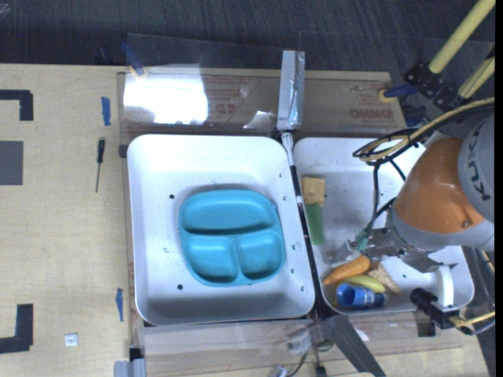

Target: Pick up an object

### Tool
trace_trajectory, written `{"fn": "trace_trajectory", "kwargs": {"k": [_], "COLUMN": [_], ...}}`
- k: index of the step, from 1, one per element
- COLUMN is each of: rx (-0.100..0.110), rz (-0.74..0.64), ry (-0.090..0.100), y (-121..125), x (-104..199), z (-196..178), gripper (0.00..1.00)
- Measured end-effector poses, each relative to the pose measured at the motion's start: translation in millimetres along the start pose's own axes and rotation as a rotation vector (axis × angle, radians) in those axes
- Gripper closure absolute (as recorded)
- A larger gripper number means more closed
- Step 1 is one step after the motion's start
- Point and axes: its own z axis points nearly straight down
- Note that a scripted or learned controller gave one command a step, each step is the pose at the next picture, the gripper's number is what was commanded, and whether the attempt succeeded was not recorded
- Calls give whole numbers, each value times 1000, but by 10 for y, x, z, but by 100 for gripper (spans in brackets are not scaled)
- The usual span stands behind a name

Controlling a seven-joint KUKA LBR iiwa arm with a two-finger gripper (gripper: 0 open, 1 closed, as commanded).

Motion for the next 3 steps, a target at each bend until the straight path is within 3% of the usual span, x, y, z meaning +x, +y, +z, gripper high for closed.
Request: {"fn": "trace_trajectory", "kwargs": {"k": [1, 2, 3], "rx": [-8, -6, 1], "rz": [3, 2, -32], "ry": [-4, -3, -3], "y": [23, 18, -79], "x": [-15, -13, -670], "z": [-110, -104, 8], "gripper": [100, 0, 0]}}
